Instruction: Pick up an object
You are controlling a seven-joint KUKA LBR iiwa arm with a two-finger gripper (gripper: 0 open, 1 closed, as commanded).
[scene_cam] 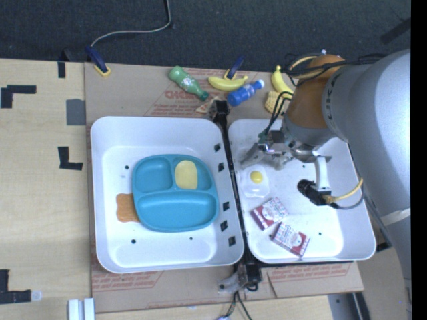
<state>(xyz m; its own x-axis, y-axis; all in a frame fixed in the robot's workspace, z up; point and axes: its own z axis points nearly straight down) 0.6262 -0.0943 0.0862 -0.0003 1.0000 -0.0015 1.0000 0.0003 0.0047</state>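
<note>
Step now: the gripper (261, 153) hangs low in the right bin (333, 242), near its top left corner. It has not picked up anything yet.
Gripper: the grey fingers look spread a little, with nothing between them.
Thing to pick: the toy fried egg (255, 178) looks like the closest choice. It lies just below the gripper, on the bin floor.
How to do it well: I think the gripper should come straight over the egg and go down until the fingers sit on both sides of it. Then squeeze slowly and lift straight up. The egg is flat, so the fingers may slide off it. Going low helps.
Watch out: the bin wall is just to the left of the gripper. Stay off it.
Right bin: past the egg lie two small red and white packets. The first packet (269, 213) is beyond the egg. The second packet (289, 239) is farther still, near the front wall.
Left bin (107, 199): well to the left of the gripper. It holds a blue divided plate (175, 193) with a yellow toy food piece (186, 175) in one part. An orange flat piece (125, 208) pokes out from under the plate's far side.
</note>
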